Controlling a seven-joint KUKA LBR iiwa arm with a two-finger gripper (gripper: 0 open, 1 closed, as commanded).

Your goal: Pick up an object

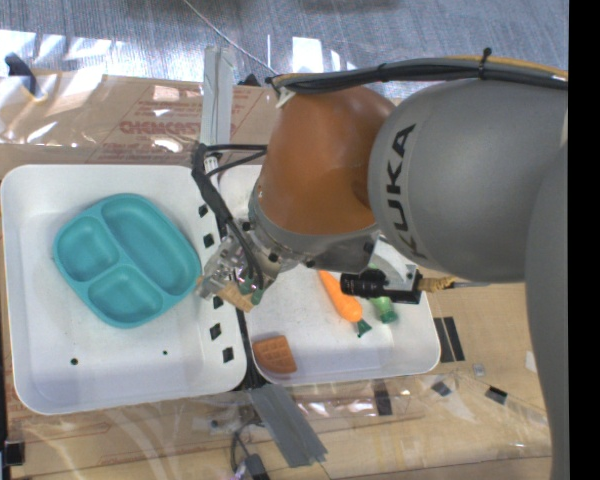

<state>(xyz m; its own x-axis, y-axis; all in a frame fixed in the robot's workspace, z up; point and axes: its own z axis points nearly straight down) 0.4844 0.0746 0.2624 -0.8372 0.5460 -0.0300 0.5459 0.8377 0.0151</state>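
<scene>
1. arm [450,178] comes in from 3 o'clock and covers most of the right bin [410,353]. the orange wrist band sits over that bin's 12 o'clock half.
2. gripper [230,283] is low over the divider between the two bins, at about the frame centre, just off the 3 o'clock edge of the teal plate [125,258].
3. i can't tell the pincer state. the tips are a small cluttered blur from up here, and i see nothing clearly between them.
4. left bin [40,368] holds the teal three-compartment plate, lying flat toward the 12 o'clock side of the bin. its compartments look bare.
5. candidate picks in the right bin: toy carrot [342,296], orange with a green top, lies toward 6 o'clock of the wrist, partly under a black fitting on the arm.
6. a small green piece [386,310] lies just beside the carrot at its 3 o'clock.
7. a brown waffle-like piece [274,354] sits at the bin's 6 o'clock rim, near the left corner, apart from the carrot.
8. cables run from the wrist toward 12 o'clock.
</scene>
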